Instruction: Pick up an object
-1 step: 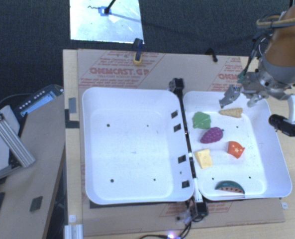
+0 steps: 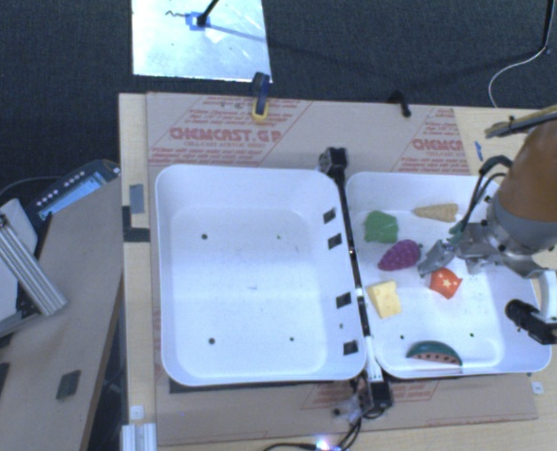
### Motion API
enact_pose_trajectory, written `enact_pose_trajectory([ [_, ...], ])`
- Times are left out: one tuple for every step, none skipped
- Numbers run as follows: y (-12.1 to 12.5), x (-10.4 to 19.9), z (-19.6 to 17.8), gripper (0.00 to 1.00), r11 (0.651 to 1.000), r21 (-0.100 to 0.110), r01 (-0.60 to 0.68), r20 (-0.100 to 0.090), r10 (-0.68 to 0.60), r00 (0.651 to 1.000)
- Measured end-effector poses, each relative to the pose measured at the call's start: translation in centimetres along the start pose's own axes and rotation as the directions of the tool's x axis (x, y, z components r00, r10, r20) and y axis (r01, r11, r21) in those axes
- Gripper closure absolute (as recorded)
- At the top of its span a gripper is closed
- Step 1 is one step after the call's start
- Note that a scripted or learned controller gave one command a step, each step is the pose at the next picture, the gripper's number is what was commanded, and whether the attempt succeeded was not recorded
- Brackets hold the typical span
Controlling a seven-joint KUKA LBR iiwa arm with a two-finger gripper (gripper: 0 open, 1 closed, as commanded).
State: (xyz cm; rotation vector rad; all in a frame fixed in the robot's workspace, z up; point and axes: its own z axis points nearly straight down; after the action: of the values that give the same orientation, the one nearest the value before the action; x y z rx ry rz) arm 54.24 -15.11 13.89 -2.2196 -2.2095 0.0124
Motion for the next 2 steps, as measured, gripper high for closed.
enact_pose_trajectory([
  [8.0,5.7,3.6,0.00,1.000,-0.017,0.015,0.000,-0.015,1.000],
  [2.6,4.5,5.6,0.00,1.000,-0.008,0.005,0.001,-0.004,1.000],
])
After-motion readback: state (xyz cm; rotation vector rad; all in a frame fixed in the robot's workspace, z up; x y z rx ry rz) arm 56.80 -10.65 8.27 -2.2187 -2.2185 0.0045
